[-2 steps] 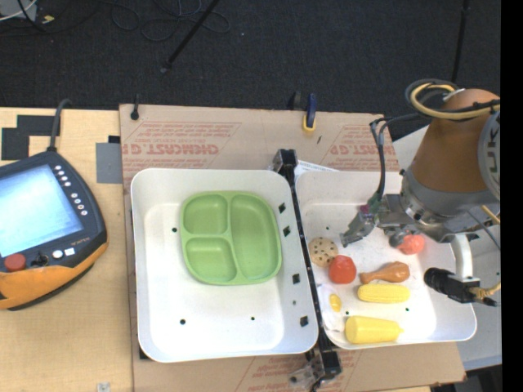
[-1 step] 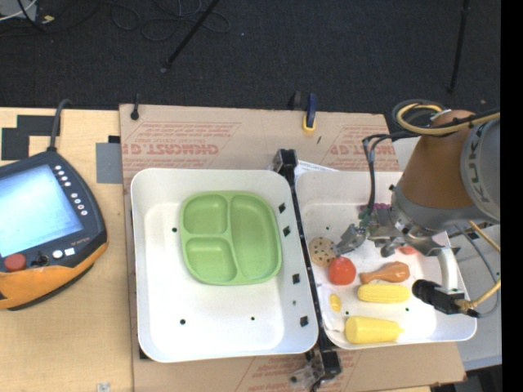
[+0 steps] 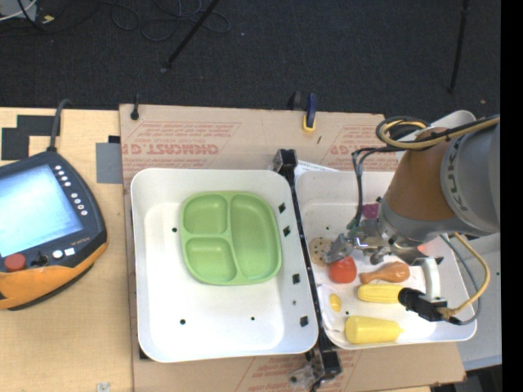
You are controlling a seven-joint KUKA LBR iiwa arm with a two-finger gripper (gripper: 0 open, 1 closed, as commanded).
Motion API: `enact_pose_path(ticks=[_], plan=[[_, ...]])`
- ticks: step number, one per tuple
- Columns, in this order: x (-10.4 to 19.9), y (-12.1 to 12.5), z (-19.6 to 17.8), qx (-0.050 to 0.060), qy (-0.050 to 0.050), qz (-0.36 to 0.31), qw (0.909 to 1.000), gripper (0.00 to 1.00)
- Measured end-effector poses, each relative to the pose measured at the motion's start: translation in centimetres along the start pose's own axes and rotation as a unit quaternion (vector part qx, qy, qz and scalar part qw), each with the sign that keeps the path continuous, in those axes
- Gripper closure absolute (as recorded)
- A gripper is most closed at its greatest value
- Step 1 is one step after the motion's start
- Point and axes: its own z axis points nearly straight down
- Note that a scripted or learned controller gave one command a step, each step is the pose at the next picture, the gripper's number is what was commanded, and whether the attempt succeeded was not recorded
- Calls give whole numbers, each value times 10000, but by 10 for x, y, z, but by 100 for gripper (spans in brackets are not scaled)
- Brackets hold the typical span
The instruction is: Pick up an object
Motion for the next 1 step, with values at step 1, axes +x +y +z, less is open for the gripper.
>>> enact_pose_path(ticks=[1], plan=[[1, 1, 15, -33, -4, 13, 10000, 0]])
